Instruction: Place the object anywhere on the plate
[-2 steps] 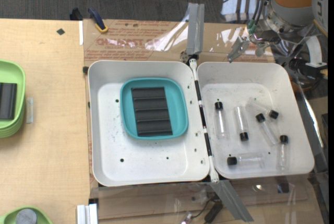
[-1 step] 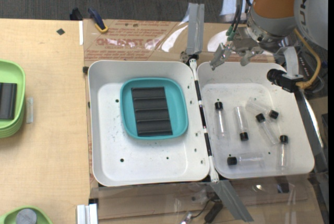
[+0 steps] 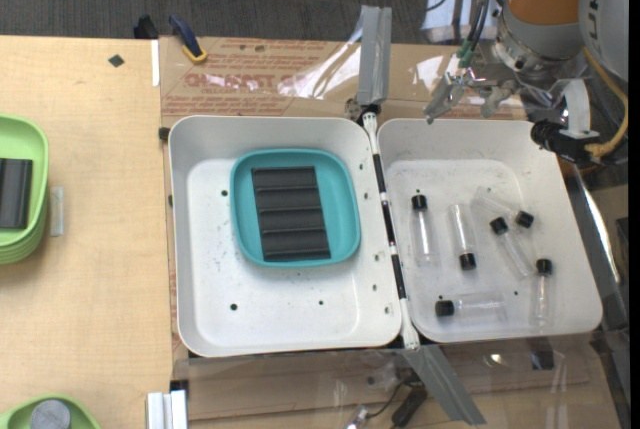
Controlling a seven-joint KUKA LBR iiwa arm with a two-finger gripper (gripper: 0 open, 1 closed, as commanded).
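Right now your gripper hangs above the right bin's far edge — fingers apart, gripping nothing — while the teal plate sits mid-left bin.

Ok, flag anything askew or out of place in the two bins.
Nothing is spilled or damaged. The clear plastic tubes with black caps lie scattered at mixed angles in the right white bin. The teal square plate sits squarely in the left white bin.
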